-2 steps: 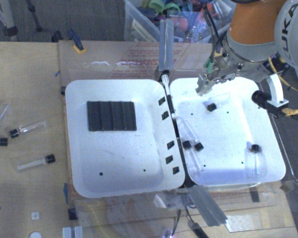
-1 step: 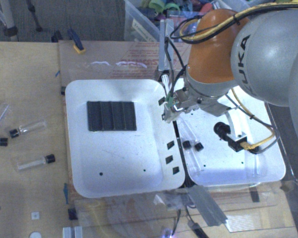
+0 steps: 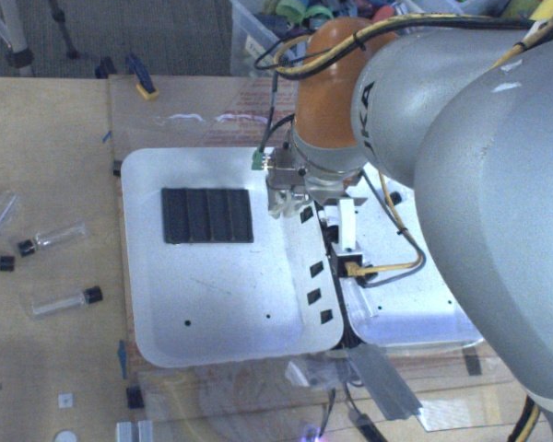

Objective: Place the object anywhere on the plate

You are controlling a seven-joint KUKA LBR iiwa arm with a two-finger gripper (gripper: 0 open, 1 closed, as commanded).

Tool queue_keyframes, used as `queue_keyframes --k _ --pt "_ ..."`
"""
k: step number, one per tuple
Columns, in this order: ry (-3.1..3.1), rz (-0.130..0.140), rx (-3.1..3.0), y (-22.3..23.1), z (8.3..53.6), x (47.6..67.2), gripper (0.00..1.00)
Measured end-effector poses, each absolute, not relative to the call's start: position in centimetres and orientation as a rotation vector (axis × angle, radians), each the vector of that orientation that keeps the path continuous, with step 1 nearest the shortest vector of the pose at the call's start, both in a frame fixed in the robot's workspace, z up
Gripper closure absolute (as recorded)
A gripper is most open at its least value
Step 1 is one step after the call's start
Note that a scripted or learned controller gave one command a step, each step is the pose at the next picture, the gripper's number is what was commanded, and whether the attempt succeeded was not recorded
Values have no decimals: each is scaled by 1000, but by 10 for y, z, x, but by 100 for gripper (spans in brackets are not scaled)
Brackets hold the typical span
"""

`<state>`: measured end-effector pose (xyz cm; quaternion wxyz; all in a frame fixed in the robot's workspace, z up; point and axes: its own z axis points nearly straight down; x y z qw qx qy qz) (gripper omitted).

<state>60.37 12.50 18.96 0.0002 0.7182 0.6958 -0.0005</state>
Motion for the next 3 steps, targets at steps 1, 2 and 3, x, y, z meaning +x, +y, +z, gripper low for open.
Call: queue_keyframes --k 1,2,3 --pt "1951 1 2463 152 95 613 100" --pt "1666 -79 2653 202 84 647 100" --pt "2393 -91 2044 198 83 665 100"
